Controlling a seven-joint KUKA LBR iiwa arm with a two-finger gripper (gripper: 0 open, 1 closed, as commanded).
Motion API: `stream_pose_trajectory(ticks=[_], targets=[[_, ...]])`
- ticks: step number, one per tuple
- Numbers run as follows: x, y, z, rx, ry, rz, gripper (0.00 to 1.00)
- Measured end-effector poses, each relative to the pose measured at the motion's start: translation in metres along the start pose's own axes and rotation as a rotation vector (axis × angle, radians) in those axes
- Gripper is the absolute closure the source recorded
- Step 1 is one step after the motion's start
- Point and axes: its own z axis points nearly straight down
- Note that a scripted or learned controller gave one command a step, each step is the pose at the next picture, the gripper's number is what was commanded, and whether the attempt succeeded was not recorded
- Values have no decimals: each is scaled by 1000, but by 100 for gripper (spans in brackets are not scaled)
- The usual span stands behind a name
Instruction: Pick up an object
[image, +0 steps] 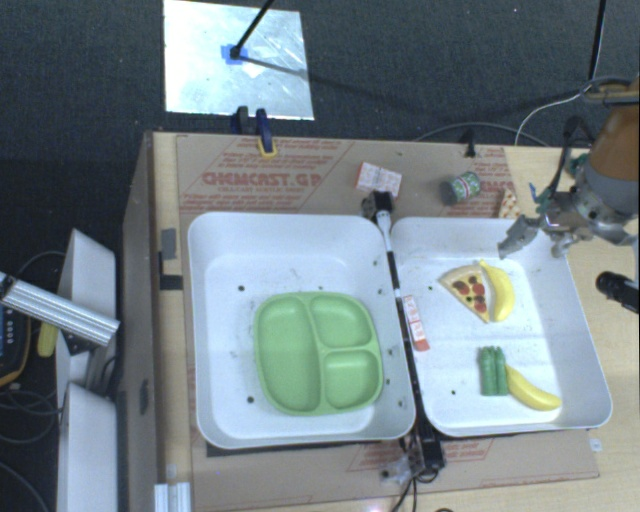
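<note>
Gripper, poised at upper right with nothing seen between what look like spread fingers, is best closed across the light, stiff, slippery banana at right-centre.

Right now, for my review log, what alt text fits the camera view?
The gripper hovers over the right bin's far edge, above a pizza slice, two bananas and a green toy. The left bin holds a green tray.
</note>
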Motion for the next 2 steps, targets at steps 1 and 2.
stream_pose_trajectory(ticks=[1,2], targets=[[2,-7,62,2,1,2,0],[24,-75,105,2,1,2,0]])
